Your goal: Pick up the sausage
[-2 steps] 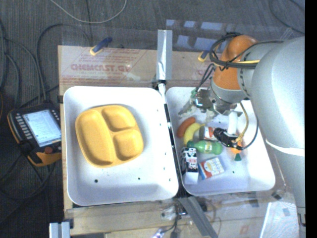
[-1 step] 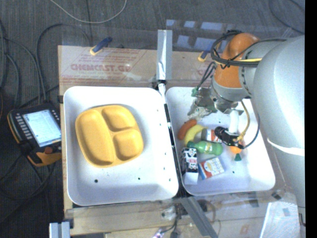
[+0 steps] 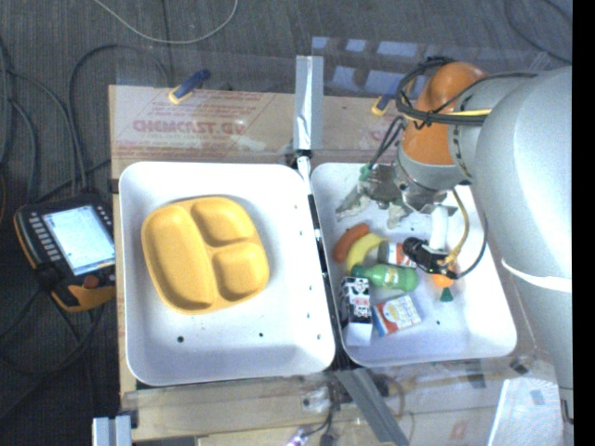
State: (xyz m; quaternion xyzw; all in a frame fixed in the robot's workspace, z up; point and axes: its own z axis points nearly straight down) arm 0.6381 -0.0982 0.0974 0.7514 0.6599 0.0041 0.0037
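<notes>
The sausage (image 3: 350, 241) is a short red-orange curved piece in the right bin (image 3: 483, 337), lying near the bin's left wall and touching a yellow banana (image 3: 368, 247). My gripper (image 3: 375, 207) hangs just beyond the sausage toward the bin's far side, pointing down. Its two grey fingers (image 3: 354, 201) stand spread apart and open, with nothing between them. The orange wrist band (image 3: 437, 119) and grey arm come in from the right.
Beside the sausage lie a green bottle (image 3: 388, 275), a black-and-white carton (image 3: 356, 298), a red-and-white carton (image 3: 401, 315) and a small carrot (image 3: 446, 292). The left bin (image 3: 149, 342) holds a yellow divided tray (image 3: 204, 252). A metal divider (image 3: 304, 110) stands between the bins.
</notes>
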